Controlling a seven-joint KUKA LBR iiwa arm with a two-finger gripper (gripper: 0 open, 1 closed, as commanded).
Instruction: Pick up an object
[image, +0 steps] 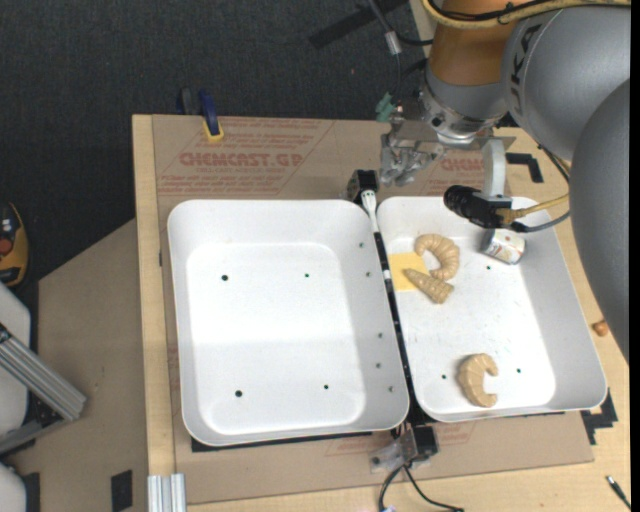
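Gripper (405, 160) hangs above the far rim of the right bin (560, 330), over the surface; whether it is spread or pressed together cannot be told. In that bin: two croissants (440, 262) (478, 379), a yellow piece (404, 270), a small white cylinder (504, 246). Left bin (190, 300) beside it.

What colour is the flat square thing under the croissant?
Pale yellow, seen in the camera view, in the right bin.
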